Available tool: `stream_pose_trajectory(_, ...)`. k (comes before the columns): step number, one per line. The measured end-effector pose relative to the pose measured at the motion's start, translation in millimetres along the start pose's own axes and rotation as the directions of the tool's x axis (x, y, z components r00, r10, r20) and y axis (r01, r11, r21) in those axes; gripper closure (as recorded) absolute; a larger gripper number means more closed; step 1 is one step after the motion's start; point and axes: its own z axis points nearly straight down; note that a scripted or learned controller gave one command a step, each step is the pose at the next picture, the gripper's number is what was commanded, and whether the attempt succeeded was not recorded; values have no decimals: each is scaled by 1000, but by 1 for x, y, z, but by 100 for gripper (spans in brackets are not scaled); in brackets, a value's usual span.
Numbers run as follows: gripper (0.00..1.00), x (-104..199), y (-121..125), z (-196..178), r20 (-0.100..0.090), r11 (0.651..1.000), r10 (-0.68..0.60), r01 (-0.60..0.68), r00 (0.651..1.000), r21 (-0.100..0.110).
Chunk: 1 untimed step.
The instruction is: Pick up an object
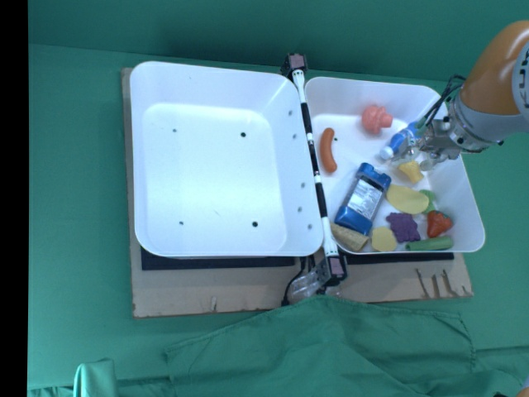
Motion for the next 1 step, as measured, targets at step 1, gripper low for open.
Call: stream_pose_trajectory(1, 100, 30, -19, 9, -7, 1000, -1, 1, 1000, 13)
